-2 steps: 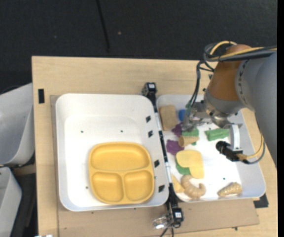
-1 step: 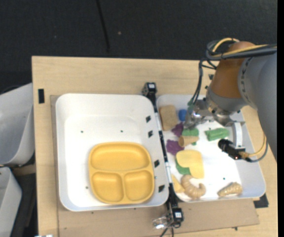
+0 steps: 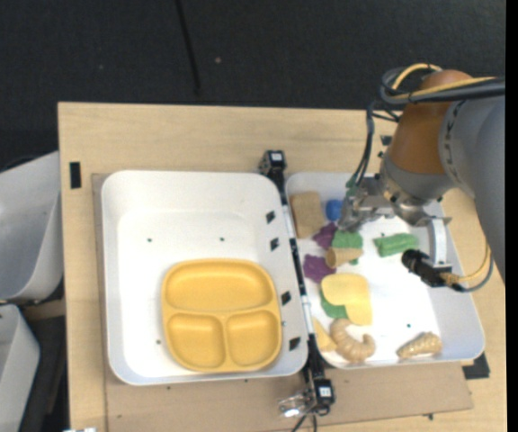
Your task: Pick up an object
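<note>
My gripper reaches down into the back of the right bin, from the grey arm with its orange band. It hangs just above a small blue piece and a green piece. A tan block lies to its left and a purple piece sits beside the green one. I see nothing lifted off the bin floor.
The right bin also holds a green block, another purple piece, yellow pieces, a tan curled toy and a ridged tan cone. A yellow divided tray lies in the left bin.
</note>
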You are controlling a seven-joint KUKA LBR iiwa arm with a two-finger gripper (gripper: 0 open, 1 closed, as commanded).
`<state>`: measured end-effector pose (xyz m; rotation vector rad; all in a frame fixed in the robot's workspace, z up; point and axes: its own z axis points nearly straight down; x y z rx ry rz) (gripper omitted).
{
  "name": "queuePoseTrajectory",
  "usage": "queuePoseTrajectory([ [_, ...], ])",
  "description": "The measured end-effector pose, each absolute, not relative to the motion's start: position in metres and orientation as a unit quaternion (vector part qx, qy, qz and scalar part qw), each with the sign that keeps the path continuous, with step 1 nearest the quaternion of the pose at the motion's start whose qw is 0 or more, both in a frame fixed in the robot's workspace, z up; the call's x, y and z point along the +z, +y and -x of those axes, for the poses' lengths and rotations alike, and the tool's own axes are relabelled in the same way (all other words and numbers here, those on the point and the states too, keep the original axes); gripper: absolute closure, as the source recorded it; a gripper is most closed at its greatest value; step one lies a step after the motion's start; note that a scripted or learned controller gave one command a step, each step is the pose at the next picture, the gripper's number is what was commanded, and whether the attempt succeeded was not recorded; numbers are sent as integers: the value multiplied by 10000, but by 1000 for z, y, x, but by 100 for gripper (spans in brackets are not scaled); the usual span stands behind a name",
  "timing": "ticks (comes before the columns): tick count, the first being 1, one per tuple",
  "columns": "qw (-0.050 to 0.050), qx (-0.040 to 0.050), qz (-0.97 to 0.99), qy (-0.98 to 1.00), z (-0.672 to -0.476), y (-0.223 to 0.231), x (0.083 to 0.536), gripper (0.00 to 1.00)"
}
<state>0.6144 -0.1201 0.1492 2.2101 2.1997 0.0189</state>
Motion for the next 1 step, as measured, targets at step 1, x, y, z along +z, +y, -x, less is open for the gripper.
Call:
queuePoseTrajectory([
  [1,150,73,-7090,7050,-615,-122,160,100],
])
